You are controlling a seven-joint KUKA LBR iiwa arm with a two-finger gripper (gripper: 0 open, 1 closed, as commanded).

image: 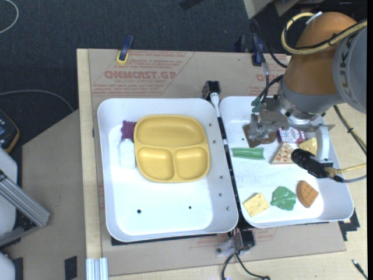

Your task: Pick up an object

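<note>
My gripper (260, 134) hangs low over the back of the right bin (236, 112), under the orange wrist band. Right at its tip lies a brown object (256, 139), partly covered by it. A green pod-shaped piece (247, 153) lies just in front of the gripper. Further right I see a tan cracker wedge (282, 154), a purple-and-white packet (289, 136) and a yellow piece (309, 146) half hidden by the arm. Near the front of that bin sit a yellow cheese block (255, 204), a green leafy lump (284, 198) and a brown bread piece (307, 193).
The left bin (169, 214) holds a yellow three-compartment tray (171, 147), with a purple item (127, 129) and a white bottle (126, 154) at its left side. A black cable fitting (309, 162) juts from the arm over the right bin. Clamps sit on the bench's back edge.
</note>
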